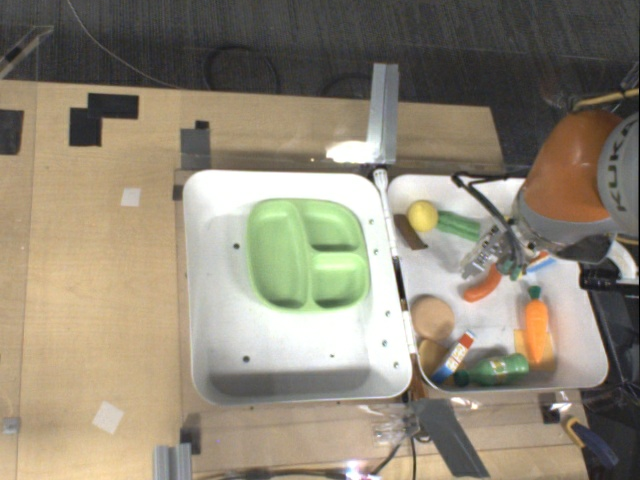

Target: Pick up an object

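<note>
the wooden bench is carrying two shallow white bins side by side; the left bin is holding a green divided tray, which is lying flat near its middle; the right bin is holding the small things; the grey arm with its orange band is reaching in from the right and leaning over the upper part of the right bin; the gripper is hanging at the arm's lower left, just above an orange-red piece; whether anything is sitting between its tips is too small to tell, and its state cannot be told; an orange carrot is lying upright along the bin's right side; a green bottle is lying along the bottom wall; a tan round disc is sitting near the left wall; a yellow ball is touching a green stick near the top; a small red, white and blue tube is lying tilted beside the bottle.
</note>
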`<control>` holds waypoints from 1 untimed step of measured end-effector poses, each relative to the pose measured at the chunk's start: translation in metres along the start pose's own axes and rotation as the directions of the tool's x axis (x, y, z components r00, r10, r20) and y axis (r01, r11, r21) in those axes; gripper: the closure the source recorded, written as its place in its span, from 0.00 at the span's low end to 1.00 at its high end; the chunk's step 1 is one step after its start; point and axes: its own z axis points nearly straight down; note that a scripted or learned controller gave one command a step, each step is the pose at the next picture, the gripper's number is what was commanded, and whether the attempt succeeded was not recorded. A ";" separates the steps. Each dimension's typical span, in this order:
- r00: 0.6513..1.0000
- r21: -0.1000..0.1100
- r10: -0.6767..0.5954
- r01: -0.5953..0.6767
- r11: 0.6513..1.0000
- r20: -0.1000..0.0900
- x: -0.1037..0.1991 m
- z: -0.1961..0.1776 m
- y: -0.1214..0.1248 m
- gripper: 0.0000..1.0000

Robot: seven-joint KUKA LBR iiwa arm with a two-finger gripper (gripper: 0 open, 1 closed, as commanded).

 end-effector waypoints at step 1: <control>0.979 0.008 0.205 -0.205 0.979 -0.014 0.017 -0.100 0.040 1.00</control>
